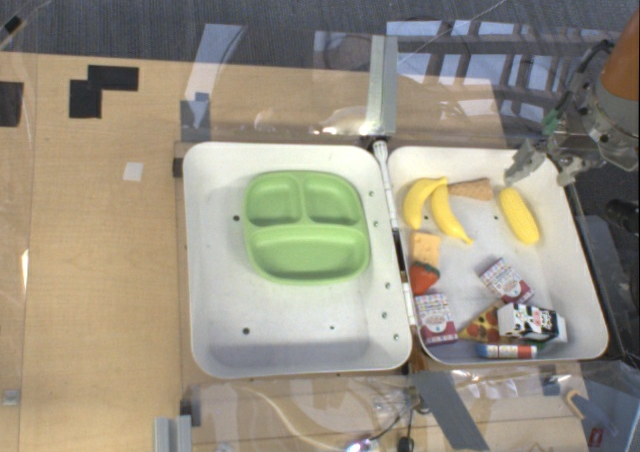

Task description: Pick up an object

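step: approach, nothing picked yet
pincer (541, 164): apart, empty, right bin's (590, 340) far edge
next: descend onto banana (519, 215), clamp

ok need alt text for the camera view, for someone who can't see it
The gripper hovers at the far right edge of the right bin, near a yellow lemon, bananas and small food items. The left bin holds a green divided plate.
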`<state>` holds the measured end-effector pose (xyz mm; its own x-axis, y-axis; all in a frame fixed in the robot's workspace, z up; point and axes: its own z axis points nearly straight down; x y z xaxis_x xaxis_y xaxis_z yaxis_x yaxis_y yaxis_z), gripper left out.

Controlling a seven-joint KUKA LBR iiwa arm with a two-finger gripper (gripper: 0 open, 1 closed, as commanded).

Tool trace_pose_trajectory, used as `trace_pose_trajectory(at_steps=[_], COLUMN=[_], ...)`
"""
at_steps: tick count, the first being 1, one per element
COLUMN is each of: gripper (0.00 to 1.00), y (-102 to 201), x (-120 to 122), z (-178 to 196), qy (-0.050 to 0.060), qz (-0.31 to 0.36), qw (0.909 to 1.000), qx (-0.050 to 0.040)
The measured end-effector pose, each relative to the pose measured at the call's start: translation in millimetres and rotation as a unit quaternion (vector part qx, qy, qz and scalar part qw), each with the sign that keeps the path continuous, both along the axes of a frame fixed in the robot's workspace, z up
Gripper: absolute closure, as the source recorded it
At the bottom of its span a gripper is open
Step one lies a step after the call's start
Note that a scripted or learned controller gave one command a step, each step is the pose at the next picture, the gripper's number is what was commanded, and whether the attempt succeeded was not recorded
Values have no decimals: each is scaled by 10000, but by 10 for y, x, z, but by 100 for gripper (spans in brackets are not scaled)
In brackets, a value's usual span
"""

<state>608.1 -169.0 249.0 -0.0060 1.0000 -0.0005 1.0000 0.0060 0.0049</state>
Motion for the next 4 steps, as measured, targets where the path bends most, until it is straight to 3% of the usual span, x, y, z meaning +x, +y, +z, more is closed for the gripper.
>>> trace_pose_trajectory(at_steps=[1,2,3,4], gripper=[0,0,0,0], y=[379,365,175,-360], x=[481,558,656,337], z=[-1373,-1389,-1358,-1591], qy=[-107,-115,-77,-35], qz=[618,908,318,1403], qw=[9980,9958,9995,9901], qx=[-27,-35,-16,-23])
